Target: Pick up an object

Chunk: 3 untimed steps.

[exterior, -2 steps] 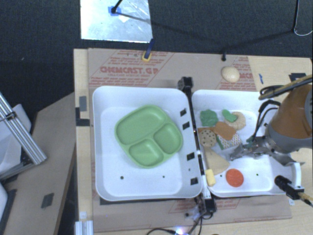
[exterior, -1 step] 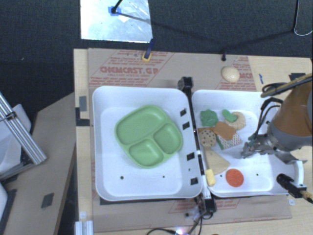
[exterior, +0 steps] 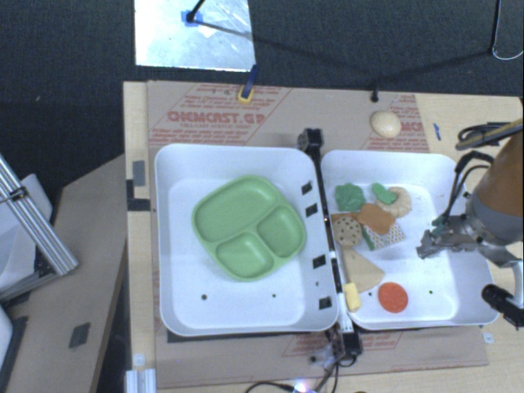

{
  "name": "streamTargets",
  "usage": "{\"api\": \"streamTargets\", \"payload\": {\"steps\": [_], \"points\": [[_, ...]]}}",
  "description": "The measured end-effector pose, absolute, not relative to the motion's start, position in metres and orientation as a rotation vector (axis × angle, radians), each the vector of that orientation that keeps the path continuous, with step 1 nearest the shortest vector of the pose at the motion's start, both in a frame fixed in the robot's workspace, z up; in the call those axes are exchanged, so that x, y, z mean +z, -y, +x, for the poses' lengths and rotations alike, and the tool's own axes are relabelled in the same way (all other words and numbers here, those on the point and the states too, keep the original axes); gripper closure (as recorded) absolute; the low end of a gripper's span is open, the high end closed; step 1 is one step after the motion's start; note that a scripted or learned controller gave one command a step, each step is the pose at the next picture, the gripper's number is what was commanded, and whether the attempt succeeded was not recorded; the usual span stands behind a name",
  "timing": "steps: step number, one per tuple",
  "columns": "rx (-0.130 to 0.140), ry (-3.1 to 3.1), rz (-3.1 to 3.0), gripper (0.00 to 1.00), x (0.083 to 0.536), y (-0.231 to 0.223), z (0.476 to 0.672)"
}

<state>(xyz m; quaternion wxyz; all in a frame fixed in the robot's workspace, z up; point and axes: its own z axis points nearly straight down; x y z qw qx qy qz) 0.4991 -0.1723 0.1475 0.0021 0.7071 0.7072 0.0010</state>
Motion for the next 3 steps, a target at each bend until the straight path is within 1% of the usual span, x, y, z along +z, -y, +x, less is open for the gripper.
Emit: {"api": "streamTargets", "payload": {"steps": [1,2,3], "points": [[0.005,-2.221,2.212,1.00,0.211,0.175,0.498],[0.003,-2.224,2.214,1.00,0.225,0.175,0.499],[0.004,-2.229,2.210,1.00,0.226,0.138,0.524]]}}
